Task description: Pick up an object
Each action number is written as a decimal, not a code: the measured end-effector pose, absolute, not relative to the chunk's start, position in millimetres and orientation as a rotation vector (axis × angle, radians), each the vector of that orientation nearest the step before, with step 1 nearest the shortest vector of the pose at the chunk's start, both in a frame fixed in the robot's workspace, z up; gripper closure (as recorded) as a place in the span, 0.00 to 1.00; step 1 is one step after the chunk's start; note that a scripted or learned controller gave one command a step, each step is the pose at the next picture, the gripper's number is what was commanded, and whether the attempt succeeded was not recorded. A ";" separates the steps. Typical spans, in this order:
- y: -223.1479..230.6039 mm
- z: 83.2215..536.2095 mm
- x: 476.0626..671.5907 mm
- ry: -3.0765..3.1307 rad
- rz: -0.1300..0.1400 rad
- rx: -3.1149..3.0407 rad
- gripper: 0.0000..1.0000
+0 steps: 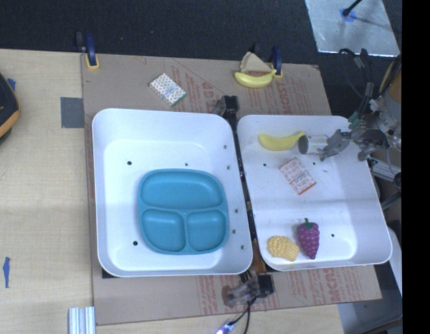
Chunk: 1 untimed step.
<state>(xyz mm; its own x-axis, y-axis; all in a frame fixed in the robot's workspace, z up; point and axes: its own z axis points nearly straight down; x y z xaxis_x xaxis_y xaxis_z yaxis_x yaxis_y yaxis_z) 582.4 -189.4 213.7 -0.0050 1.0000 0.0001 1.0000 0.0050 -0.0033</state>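
Two white bins, gripper (325, 149) low in the right bin (354, 218).
It sits just right of the banana (280, 141) — finger spread impossible to tell; grapes (308, 238) near.

Left bin (104, 186): you see white
Divided plate (181, 211): your teal-blue
Banana (279, 141): yellow
Packet (297, 175): white, red print
Grapes (308, 238): purple, green stem
Corn (282, 248): yellow

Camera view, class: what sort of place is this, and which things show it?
Probably a robot test bench: two white bins clamped on cardboard, toy banana and grapes, a gripper reaching in.
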 end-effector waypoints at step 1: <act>-145.5 113.6 584.4 -2.225 0.006 -2.212 0.00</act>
